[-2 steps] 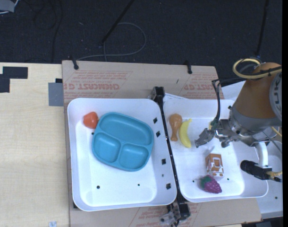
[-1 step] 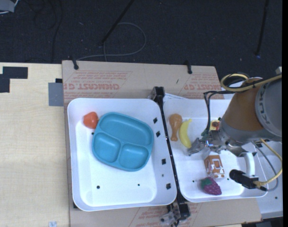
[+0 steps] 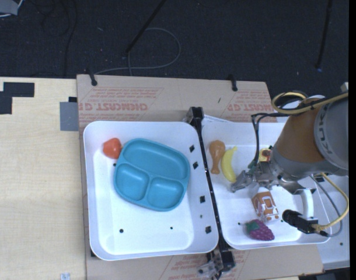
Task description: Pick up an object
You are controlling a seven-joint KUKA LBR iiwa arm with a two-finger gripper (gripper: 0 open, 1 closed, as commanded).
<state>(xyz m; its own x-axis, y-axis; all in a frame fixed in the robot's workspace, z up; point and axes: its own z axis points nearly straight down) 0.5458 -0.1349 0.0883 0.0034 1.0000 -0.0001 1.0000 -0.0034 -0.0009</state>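
While one tray (image 3: 152, 174) fills a bin, four toys share another.

chunky grey arm (image 3: 335, 136) with a wide orange band (image 3: 297, 139) above the wrist, going into a small silvery metal gripper (image 3: 246, 180). black cables run along it, plus a loop of yellow cable (image 3: 289, 101) up top.

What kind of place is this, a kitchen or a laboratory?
Most likely a robot lab bench, not a kitchen. A grey arm reaches over two white bins that hold toy food, such as a banana and grapes. Loose cables lie on the dark floor behind.
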